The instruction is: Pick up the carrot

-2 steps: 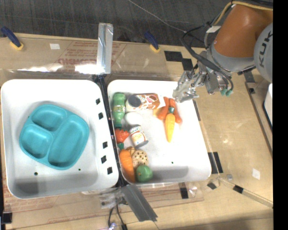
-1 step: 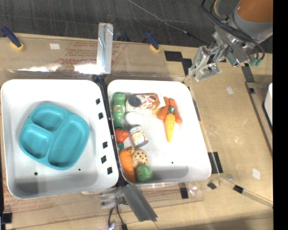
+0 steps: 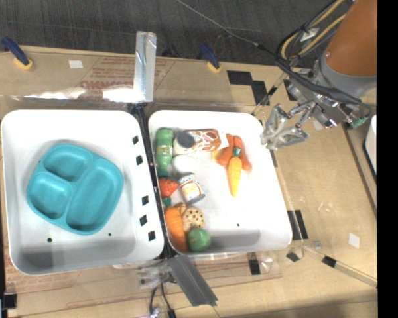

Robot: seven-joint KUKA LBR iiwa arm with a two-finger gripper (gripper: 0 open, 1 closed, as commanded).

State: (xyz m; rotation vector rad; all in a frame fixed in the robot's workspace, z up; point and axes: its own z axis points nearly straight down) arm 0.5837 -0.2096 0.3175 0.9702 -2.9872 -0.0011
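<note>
Carrot [image 3: 235, 152] untouched in right bin [image 3: 278, 211]; gripper [image 3: 282, 132] just beside it over the rim, fingers spread, empty. Whole pick remains.

A robotics lab: a cardboard-covered bench [image 3: 318, 197] marked with black tape squares, two white bins [image 3: 13, 177] taped and clamped down, a grey-and-orange arm [image 3: 355, 38] trailing cables, and plastic toy food [image 3: 186, 184] as test objects

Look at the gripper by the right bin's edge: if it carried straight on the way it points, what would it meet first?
The gripper points down-left over the right bin rim. Continuing, it would probably reach the carrot first, with the yellow vegetable just below; depth is hard to judge.
</note>
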